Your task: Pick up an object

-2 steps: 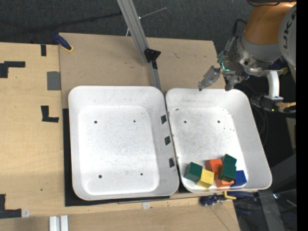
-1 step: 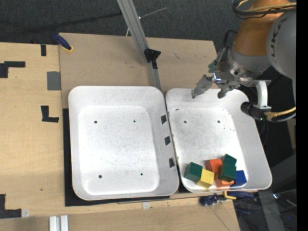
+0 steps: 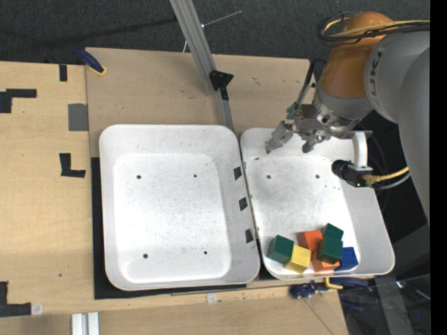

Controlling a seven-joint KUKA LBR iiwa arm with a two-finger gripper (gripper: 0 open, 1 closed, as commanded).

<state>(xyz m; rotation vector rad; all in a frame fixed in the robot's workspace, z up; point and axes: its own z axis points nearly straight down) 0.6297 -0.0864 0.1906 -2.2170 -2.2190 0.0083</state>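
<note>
The desk (image 3: 160,82) is a pale wooden top carrying two shallow white bins side by side. The left bin (image 3: 171,135) is the larger-looking of the two in this slanted view, and its floor shows a few dark dots. The right bin (image 3: 293,187) holds all the loose pieces, gathered in its near corner by the front rim.

The arm (image 3: 391,54) reaches in from the right, grey with an orange band (image 3: 346,72) above the wrist, and hangs over the far end of the right bin. Its tool (image 3: 293,139) sits above the bin's far rim, fingers spread apart with nothing between them, so it is open and carrying nothing.

The pile of blocks (image 3: 314,248) lies well apart from the tool, at the opposite end of the same bin. In it are a green block (image 3: 281,248) on the left, a yellow block (image 3: 300,257) just beside it, an orange block (image 3: 312,239) behind, a dark green block (image 3: 332,240) standing taller on the right, and a blue block (image 3: 348,257) at the outer edge. They touch or crowd each other.

As I judge it, the pick has not begun: this is the approach step. The next move calls for travelling along the bin toward the near corner, choosing one piece, and coming down with the fingers on either side of it. The green block looks the freest, since its left side faces bare bin floor; the others are hemmed in, so fingers may jam on neighbours.
</note>
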